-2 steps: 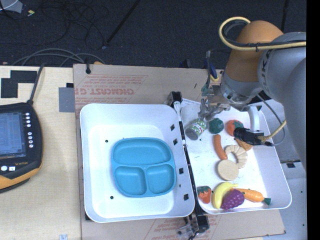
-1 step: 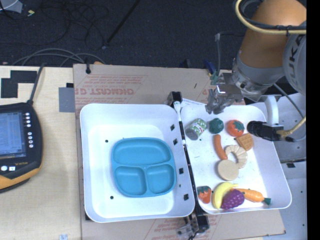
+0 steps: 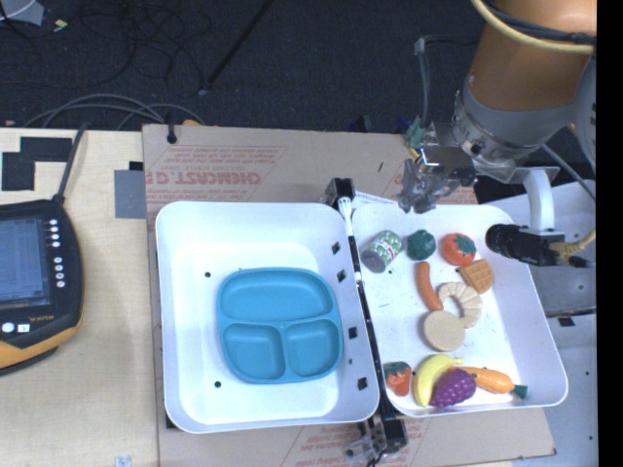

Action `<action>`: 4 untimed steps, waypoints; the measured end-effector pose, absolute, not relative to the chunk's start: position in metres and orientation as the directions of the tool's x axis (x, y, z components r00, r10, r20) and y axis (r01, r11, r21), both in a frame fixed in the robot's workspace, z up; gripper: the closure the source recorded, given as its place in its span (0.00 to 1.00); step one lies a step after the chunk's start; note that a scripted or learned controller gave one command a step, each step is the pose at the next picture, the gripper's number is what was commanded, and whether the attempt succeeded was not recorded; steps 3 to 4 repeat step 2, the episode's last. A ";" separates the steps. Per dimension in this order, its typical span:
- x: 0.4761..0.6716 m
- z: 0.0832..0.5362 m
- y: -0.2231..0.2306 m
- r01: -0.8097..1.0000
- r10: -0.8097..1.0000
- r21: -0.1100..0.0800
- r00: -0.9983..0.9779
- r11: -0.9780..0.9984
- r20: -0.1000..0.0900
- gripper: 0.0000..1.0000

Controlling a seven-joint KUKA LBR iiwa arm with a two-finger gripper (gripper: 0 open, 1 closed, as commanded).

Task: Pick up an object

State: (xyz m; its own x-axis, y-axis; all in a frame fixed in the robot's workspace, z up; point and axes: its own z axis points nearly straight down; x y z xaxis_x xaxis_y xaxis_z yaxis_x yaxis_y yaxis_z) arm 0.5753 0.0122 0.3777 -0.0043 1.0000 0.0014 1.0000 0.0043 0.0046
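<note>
My gripper hangs over the far rim of the right bin, just behind a small tin can and a dark green round piece. Nothing shows in its grasp. Toy food lies in this bin: a red tomato, a square cracker, an orange sausage, a sliced pale loaf and a tan disc. At the near edge lie a banana, purple grapes, a carrot and a small red fruit.
The left bin holds a blue divided plate. A tablet-like pendant lies on the bench at far left. Cables run across the dark floor behind the bench.
</note>
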 end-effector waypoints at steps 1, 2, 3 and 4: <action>0.537 0.430 0.060 1.000 1.000 0.001 -0.005 0.005 0.001 1.00; 0.476 0.451 0.058 1.000 1.000 -0.001 -0.002 0.002 0.001 1.00; 0.476 0.451 0.058 1.000 1.000 -0.001 -0.002 0.002 0.001 1.00; 0.476 0.451 0.058 1.000 1.000 -0.001 -0.002 0.002 0.001 1.00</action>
